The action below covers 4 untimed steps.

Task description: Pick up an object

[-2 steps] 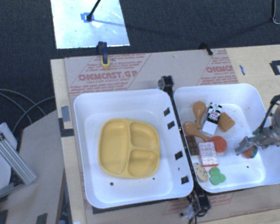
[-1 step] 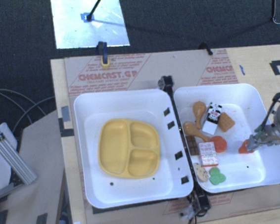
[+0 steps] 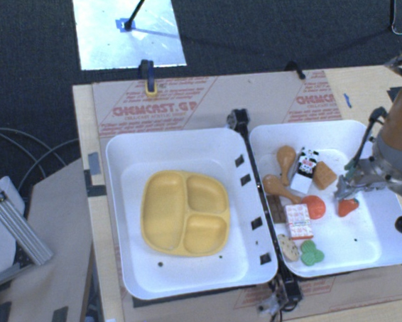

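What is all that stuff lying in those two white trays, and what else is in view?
left bin: one, white, left half of the bench
divided plate: one, yellow, three compartments, in the left bin
right bin: one, white, beside the left bin
drumstick toys: two, tan, upper left of the right bin
cow-print box: one, black and white, right of the drumsticks
bread-like toy: one, orange-brown, next to the cow-print box
round toy: one, red-orange, middle of the right bin
small carton: one, white with red print, left of the round toy
green toy: one, near the front edge of the right bin
red toy: one, just under the end effector
end effector: one, grey, low over the right bin
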Tool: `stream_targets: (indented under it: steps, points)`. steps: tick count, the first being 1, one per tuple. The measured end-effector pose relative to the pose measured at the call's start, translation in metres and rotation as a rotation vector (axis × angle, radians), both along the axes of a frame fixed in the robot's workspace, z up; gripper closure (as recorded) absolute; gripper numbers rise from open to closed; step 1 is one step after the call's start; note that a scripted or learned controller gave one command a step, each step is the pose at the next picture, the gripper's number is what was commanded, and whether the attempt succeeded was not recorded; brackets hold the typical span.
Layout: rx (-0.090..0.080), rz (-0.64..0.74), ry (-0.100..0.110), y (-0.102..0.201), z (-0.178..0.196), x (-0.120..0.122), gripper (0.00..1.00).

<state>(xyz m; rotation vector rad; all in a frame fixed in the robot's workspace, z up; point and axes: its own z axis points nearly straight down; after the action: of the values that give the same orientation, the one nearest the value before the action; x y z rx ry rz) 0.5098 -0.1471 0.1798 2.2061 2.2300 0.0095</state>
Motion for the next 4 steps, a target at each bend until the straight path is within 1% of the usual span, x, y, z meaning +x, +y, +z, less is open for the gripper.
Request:
stream_targets:
  steps: [1,4]
  points:
    - [-0.002,-0.004,0.001,-0.004,0.008,-0.001,1.00]
    - [-0.002,0.008,-0.008,-0.004,0.040,0.002,1.00]
